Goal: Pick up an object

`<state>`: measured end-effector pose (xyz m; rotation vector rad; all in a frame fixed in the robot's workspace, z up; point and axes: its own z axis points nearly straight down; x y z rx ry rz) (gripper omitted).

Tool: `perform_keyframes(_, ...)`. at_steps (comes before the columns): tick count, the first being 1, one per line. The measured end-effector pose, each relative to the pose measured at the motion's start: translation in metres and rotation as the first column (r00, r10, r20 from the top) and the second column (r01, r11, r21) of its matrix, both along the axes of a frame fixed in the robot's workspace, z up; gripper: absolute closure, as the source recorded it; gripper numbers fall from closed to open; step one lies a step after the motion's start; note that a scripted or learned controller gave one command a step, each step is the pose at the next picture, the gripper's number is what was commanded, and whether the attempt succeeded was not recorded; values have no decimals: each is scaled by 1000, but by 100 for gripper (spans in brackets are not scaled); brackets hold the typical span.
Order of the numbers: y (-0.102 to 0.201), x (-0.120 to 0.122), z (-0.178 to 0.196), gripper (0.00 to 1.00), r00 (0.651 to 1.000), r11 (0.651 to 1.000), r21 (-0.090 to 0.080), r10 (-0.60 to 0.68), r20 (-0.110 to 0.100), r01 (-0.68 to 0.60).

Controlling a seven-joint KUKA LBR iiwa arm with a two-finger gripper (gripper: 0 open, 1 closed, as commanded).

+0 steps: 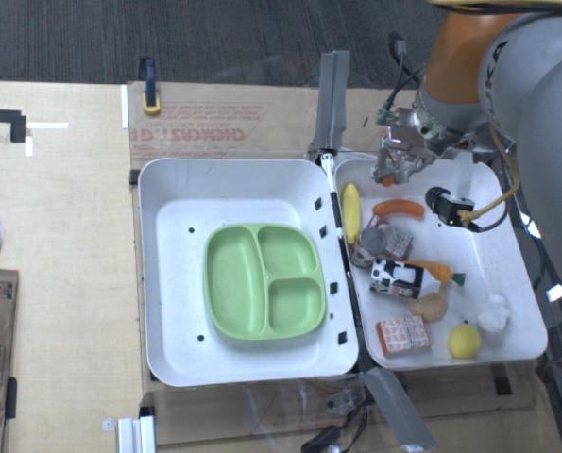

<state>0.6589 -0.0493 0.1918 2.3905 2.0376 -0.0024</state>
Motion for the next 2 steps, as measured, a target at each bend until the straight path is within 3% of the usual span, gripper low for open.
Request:
perform_keyframes(1,-37,0,22,100,998,998,-1,62,0,-62)
perform_keyframes(2,-37,0,22,0,998,998,-1,62,0,-62)
